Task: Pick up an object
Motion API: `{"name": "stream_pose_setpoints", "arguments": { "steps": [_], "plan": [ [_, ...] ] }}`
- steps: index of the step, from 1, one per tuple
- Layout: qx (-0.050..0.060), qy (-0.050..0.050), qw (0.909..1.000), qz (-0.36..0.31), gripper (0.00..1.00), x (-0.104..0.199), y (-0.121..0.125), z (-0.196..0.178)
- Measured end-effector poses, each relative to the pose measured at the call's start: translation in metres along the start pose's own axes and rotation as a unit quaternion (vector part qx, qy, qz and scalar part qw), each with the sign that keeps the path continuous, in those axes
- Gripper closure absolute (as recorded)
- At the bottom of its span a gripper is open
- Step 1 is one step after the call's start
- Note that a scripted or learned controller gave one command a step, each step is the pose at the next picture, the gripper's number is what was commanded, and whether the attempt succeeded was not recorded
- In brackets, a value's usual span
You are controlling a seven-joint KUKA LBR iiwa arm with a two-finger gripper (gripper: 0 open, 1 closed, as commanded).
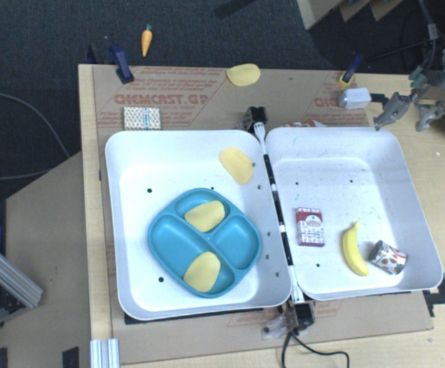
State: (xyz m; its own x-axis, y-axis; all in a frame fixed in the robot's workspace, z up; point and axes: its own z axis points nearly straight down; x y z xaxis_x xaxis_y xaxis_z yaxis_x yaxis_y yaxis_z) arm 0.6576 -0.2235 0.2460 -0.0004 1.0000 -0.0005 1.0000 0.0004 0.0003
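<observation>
In the right white bin three candidates are found: a small red-and-white carton lying flat near the middle, a yellow toy banana beside it, and a small crumpled red-and-white packet just beside the banana's lower end. The banana is judged light, stiff and smooth, best taken across its narrow mid-section. The gripper is seen beyond the bin's far right corner; whether it is apart or together cannot be told.
</observation>
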Motion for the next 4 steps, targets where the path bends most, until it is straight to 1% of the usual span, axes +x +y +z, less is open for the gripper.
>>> {"name": "stream_pose_setpoints", "arguments": {
  "steps": [1, 2, 3, 4],
  "plan": [
    [0.001, 0.001, 1.0000, 0.000, 0.00, 0.000, -0.071, 0.104],
    [0.001, 0.001, 1.0000, -0.001, 0.00, 0.074, -0.103, 0.106],
    [0.001, 0.000, 1.0000, 0.000, 0.00, 0.062, -0.163, 0.162],
    [-0.001, 0.000, 1.0000, 0.001, 1.00, 0.062, -0.163, 0.152]
  ]
}}
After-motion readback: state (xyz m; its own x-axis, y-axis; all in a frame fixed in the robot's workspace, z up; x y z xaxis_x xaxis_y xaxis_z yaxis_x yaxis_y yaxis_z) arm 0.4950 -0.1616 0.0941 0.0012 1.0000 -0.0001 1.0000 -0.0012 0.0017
